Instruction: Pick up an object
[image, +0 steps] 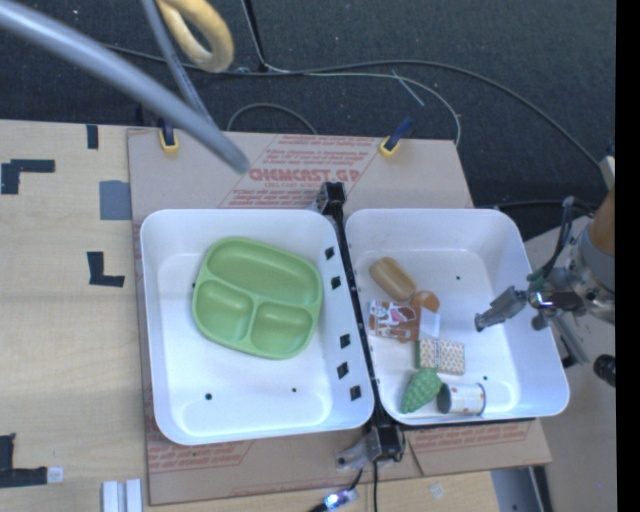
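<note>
Hand (503, 308) over right bin (500, 228), near brown oblong object (392, 277); glossy, rounded

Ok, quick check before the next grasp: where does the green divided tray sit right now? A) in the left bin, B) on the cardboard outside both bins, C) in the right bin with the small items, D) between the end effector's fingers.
A: the green divided tray lies flat in the left bin, while the small items are in the right bin.
</note>
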